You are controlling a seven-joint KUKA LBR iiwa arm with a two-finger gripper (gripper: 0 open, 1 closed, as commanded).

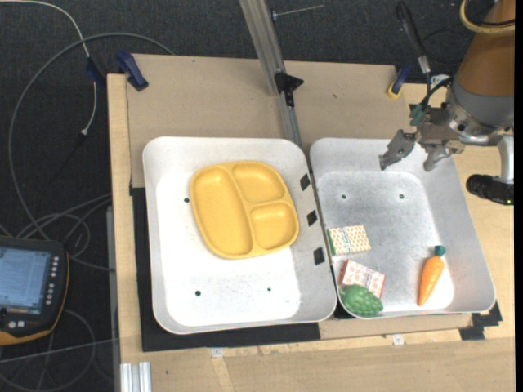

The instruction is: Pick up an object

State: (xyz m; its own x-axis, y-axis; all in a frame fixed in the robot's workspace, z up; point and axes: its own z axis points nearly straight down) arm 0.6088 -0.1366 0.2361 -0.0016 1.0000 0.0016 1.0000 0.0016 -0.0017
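The gripper is seen above the far edge of the right bin, its fingers spread apart with nothing between them. Nearer than it, a carrot, two small cartons and a green vegetable are lying. To its left, a yellow tray is placed in the left bin.

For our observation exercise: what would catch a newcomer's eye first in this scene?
Probably the yellow divided tray, bright in the left bin. Next the orange carrot toy near the right bin's front corner. The gripper hangs open over that bin's far edge, holding nothing.
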